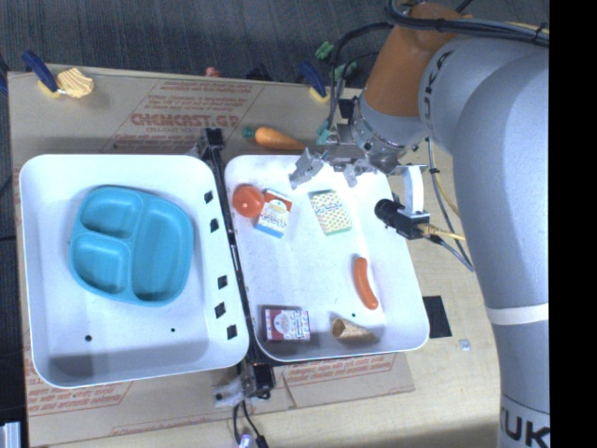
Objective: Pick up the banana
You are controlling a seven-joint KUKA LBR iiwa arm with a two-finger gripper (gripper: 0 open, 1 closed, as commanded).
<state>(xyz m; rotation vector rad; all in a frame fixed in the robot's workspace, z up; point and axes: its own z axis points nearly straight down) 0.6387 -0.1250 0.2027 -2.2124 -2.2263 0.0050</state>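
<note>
Above the right bin's (410, 315) far edge, empty jaws (328, 168) spread apart, near the patterned packet (329, 212).

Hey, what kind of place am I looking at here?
Probably a robotics lab's picking bench: a grey arm reaches over two white bins, one holding toy food such as a hot dog, with cardboard underneath.

Lighting bright, even, from overhead. The 2 white bins (224, 250) are near overexposed, with soft grey shadow along the left bin's near wall. Mild glare on the grey arm (494, 157). Overall focus slightly soft; small print illegible.
</note>
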